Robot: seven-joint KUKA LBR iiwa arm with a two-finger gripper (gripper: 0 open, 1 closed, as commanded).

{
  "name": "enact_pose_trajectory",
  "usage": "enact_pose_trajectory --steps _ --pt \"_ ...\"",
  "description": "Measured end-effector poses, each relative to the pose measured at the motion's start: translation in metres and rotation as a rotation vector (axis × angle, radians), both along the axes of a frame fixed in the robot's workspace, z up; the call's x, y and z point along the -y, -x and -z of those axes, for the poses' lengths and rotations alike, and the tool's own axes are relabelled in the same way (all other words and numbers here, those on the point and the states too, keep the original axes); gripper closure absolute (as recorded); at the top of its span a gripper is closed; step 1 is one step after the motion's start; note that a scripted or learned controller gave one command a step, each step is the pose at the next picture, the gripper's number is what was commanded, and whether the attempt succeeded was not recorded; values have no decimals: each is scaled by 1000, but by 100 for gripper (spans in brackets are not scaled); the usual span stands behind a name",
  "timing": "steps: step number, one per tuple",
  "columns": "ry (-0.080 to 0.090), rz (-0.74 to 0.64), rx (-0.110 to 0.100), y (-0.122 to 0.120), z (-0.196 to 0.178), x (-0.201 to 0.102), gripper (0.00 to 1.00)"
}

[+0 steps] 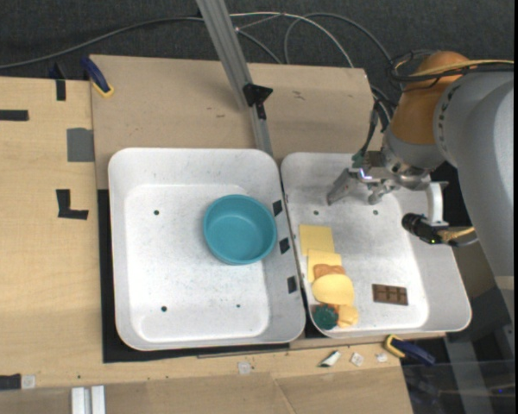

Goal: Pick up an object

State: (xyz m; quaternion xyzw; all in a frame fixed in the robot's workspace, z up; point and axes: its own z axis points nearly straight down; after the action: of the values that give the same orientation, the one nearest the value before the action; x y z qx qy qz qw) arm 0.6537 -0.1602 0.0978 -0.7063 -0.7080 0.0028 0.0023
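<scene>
Objects, right bin (432, 313), lower left: one yellow block (318, 239), one orange-yellow lump (334, 289), one teal piece (325, 317), one brown tile (389, 295). Left bin (142, 231): one blue bowl (238, 228). Gripper (356, 189) upper right, fingers spread, empty.

Robotics laboratory: a plywood desk (198, 102) carries two white bins (138, 179), with black tape marks (65, 203), loose cables (311, 33), a slanted metal camera pole (229, 46) and an industrial arm (475, 145).

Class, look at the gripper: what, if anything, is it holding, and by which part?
Nothing. The gripper hangs open above the right bin, with no object between its fingers.
</scene>
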Motion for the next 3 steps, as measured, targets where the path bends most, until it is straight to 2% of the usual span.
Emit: enact_pose_trajectory --steps 1,3 --pt "1 -1 5 -2 -14 -1 100" --pt "0 1 12 -3 -124 -12 100"
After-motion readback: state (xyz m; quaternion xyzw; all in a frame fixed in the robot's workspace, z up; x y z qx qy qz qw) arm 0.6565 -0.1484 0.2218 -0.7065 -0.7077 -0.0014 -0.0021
